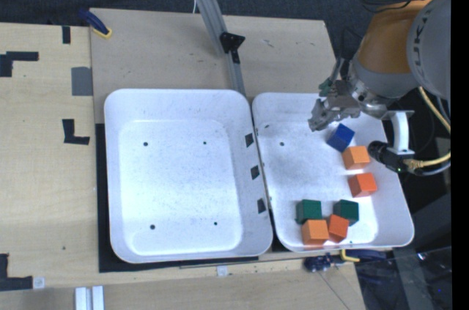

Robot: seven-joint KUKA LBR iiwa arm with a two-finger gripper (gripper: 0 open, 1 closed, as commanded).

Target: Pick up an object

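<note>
Gripper point(319, 120) just beside blue cube point(340, 137), upper-left.

Seven blocks point(339, 137) lie in right bin point(289, 162).

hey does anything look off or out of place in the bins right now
Nothing stands out. The blue cube, four orange cubes and two green cubes lie loose in the right bin, tilted at various angles, none spilled over the rim. The gripper hovers beside the blue cube at the bin's far end.
</note>
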